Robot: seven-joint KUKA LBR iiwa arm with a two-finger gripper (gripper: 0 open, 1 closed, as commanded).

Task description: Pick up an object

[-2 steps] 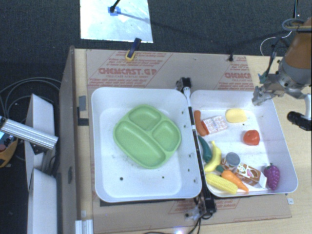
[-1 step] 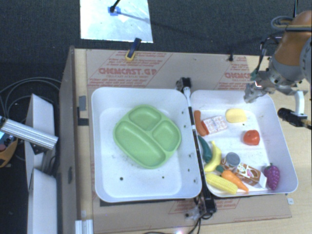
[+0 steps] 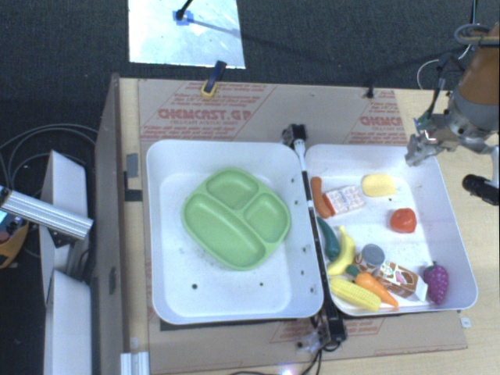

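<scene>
My gripper [image 3: 417,148] hangs over the back right corner of the right bin [image 3: 445,209], with nothing visibly held. Below and left of it lie a yellow lemon [image 3: 378,184] and a red tomato [image 3: 403,220]. Further left are an orange sausage [image 3: 318,197] and a small white and red box [image 3: 344,200]. Near the front of the bin sit a banana [image 3: 344,254], a green vegetable [image 3: 329,241], a small can [image 3: 372,255], a carrot [image 3: 376,287], a corn cob [image 3: 352,294], a juice carton [image 3: 403,280] and purple grapes [image 3: 436,281].
The left bin [image 3: 168,209] holds a green divided plate [image 3: 237,219]. A ridge [image 3: 310,225] separates the two bins. The grey arm with its orange band [image 3: 478,92] enters from the right above the bin's back corner. Cables and metal rails lie off the bench at left.
</scene>
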